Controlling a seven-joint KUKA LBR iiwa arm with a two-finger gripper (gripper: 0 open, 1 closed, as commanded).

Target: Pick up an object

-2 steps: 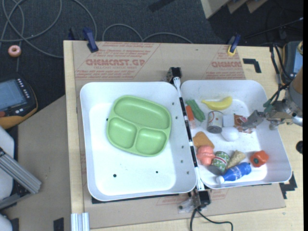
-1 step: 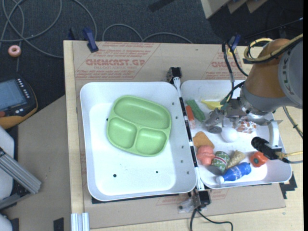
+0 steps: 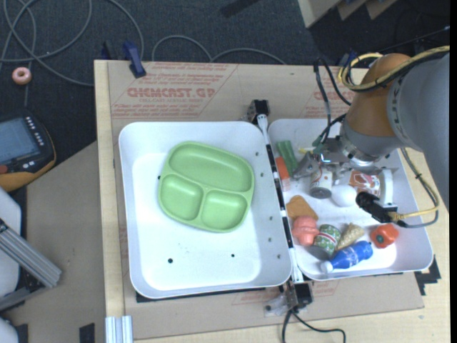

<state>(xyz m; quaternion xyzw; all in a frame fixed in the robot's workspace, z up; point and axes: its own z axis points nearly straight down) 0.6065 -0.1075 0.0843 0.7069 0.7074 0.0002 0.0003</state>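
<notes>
Gripper point(image 3: 323, 171) is down inside the right bin point(image 3: 403, 257), toward its far end. Grip state: can't tell, the wrist body covers it. Nothing visibly held.

Nearest pick candidate, my read: white rounded item point(image 3: 344, 196), just camera-side of the jaws and a touch toward the arm. Contact or gap: can't tell. It has no clear long axis, so approach angle shouldn't matter much.

Next out from the jaws:
- red-and-white item point(image 3: 368, 183), arm-side, near.
- orange carrot-like stick point(image 3: 282, 168) and green piece point(image 3: 288, 151), away from the arm, against the bin's dividing wall, long axes along that wall. Tight for a grasp there.
- brown bread roll point(image 3: 300, 207), camera-side and away from the arm, then a pink piece point(image 3: 305, 229) just past it.
- farther camera-side, a crowded row: green-and-white can point(image 3: 327, 238), waffle cone point(image 3: 350, 234), blue bottle point(image 3: 351, 256) lying flat with its long axis across the bin, red tomato point(image 3: 385, 236).

Surface: smooth white bin floor, shallow walls. There's little free room around the jaws, so neighbours could get nudged.

Well away from the jaws, the left bin point(image 3: 186, 256) holds only a green divided plate point(image 3: 206, 186).
</notes>
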